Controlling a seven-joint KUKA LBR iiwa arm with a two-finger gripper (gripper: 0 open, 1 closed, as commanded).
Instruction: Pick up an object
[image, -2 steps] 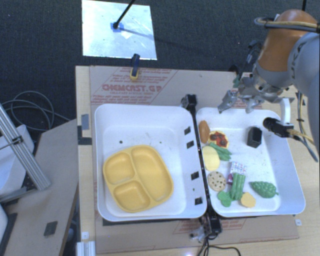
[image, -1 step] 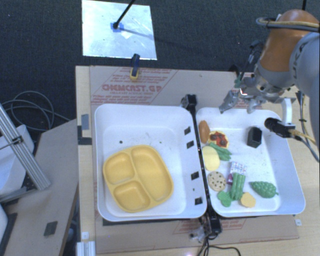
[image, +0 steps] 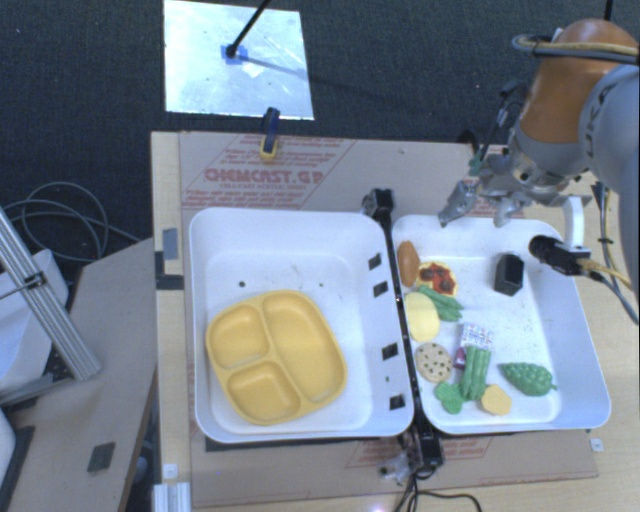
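Observation:
My gripper (image: 482, 207) hangs over the far rim of the right bin (image: 580, 340), open, with nothing between its fingers. Below it in that bin lie a brown bread roll (image: 408, 263), a pizza slice (image: 437, 275), a black block (image: 509, 273), a green pea pod (image: 441, 303), a pale yellow piece (image: 422, 319), a cookie (image: 433, 362), a small printed packet (image: 476, 335), green beans (image: 475, 371), a green leafy piece (image: 527, 377) and a small yellow chunk (image: 495, 401). The nearest things, the roll and the black block, sit apart from the fingertips.
The left bin (image: 300, 235) holds a yellow divided plate (image: 275, 355). A black hinge strip (image: 395, 300) runs between the bins. A yellow-and-blue clip (image: 269, 135) lies on the cardboard behind them. The arm's cable and a white fitting (image: 570, 240) hang over the right bin's far right corner.

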